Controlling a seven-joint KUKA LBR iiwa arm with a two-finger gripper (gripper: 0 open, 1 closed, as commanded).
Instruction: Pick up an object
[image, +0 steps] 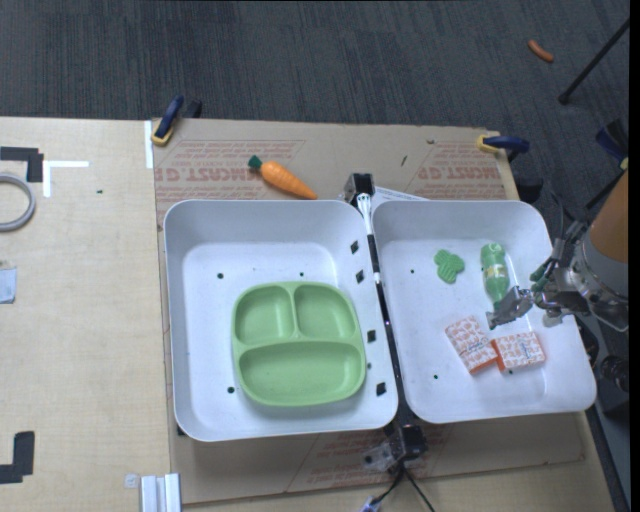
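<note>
The end effector (532, 292) hangs with its fingers apart and nothing between them, just beside the green bottle (493, 270) in the right bin (420, 390). Two red-and-white packets (495, 348) lie close below the bottle; a descent there could nudge them or slip off the bottle's rounded side.

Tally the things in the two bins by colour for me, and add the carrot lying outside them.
Green: 3 - plate, small green piece, bottle
Red and white: 2 - left box, right box
Orange: 1 - carrot, on the cardboard behind the left bin
Total: 6
</note>
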